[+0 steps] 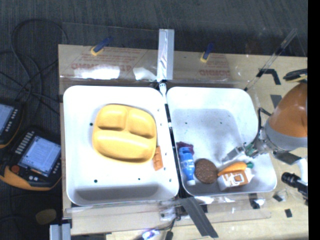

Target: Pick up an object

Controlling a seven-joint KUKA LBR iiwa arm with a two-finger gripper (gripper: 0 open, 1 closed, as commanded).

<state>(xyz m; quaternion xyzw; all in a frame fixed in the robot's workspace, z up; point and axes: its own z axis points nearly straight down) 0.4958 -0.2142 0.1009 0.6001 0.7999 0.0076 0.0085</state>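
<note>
You can see two white bins sitting side by side on the surface [280, 64].

Start at the left bin [75, 134]. A big yellow tray [125, 132] with three hollows lies in the middle of it, flat on the bin floor. A small orange piece [158, 159] sits just beside the tray's right side, close to the wall that the two bins share.

Now look at the right bin [215, 114]. Its things are all bunched along the front edge. A blue bottle [187, 165] lies near the front left corner, next to the shared wall, with a dark purple bit [185, 147] at its far end. A round brown disc [205, 170] lies just beside the bottle, touching it or nearly so. To the right of the disc is a small white and orange carton [236, 175], close to the front right corner.

The claw [242, 152] hangs just above the carton, near the bin's right edge. You cannot tell if it is wide or narrow, and you cannot see anything held in it. The grey arm with its orange band [292, 115] comes in from the right edge of the surface.
</note>
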